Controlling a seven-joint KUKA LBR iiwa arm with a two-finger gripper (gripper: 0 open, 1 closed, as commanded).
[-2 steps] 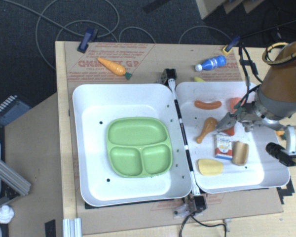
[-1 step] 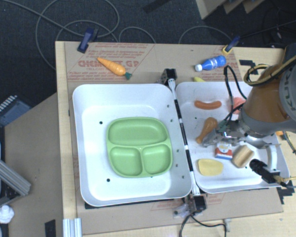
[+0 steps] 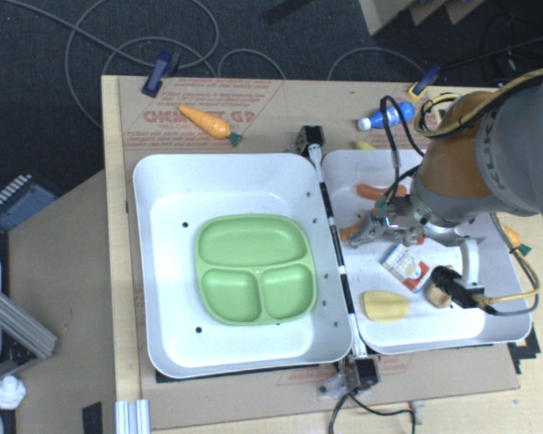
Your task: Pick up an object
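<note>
While nothing is lifted yet, I log: yellow block at the right bin's near edge; white packet beyond; gripper low in that bin, fingers spread, gripping nothing; orange piece farther; green tray in left bin; carrot outside.

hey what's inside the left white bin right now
The left bin holds a green divided plate with three compartments, lying flat near the middle. Nothing sits on the plate. The bin floor beneath the plate is covered, so anything under it cannot be seen.
</note>
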